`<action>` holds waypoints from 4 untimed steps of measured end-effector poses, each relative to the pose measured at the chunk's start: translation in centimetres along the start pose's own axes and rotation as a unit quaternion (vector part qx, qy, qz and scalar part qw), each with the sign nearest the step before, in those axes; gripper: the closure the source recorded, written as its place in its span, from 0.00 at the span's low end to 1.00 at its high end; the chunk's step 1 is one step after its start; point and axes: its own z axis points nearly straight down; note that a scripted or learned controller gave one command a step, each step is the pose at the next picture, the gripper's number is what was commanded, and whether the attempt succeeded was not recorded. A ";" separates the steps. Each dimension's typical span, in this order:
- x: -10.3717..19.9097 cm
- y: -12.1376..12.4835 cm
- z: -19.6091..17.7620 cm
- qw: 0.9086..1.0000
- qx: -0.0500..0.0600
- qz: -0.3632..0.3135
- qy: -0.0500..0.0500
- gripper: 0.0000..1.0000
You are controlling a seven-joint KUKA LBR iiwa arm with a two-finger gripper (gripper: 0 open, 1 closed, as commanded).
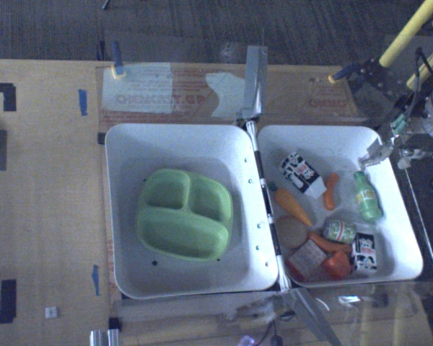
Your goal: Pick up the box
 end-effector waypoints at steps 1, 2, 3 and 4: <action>1.3 -7.5 8.8 0.992 0.002 0.126 0.001 0.00; 7.3 -3.8 16.0 0.966 -0.011 0.259 -0.001 0.00; 7.2 -3.9 15.2 0.966 -0.010 0.260 -0.001 1.00; 9.9 3.9 -0.3 0.971 0.000 0.239 -0.001 1.00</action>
